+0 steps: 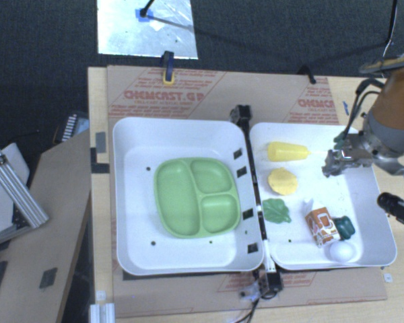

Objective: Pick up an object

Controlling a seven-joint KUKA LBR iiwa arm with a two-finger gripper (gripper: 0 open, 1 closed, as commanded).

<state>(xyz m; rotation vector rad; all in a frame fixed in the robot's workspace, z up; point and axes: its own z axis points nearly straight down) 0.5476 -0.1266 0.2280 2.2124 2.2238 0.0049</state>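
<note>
corn cob (287, 152) lying left-right in right bin (384, 237), tip rightward; fingers (331, 165) beside it, spread unclear

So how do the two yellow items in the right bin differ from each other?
The upper yellow piece is elongated, lying crosswise with a tapered end toward the gripper; the lower yellow piece is round and squat. The upper one is a brighter, more saturated yellow; the lower one is paler. The upper one lies apart from other items; the lower one sits just above the green leafy piece. Both rest on the right bin floor, ungrasped.
</note>
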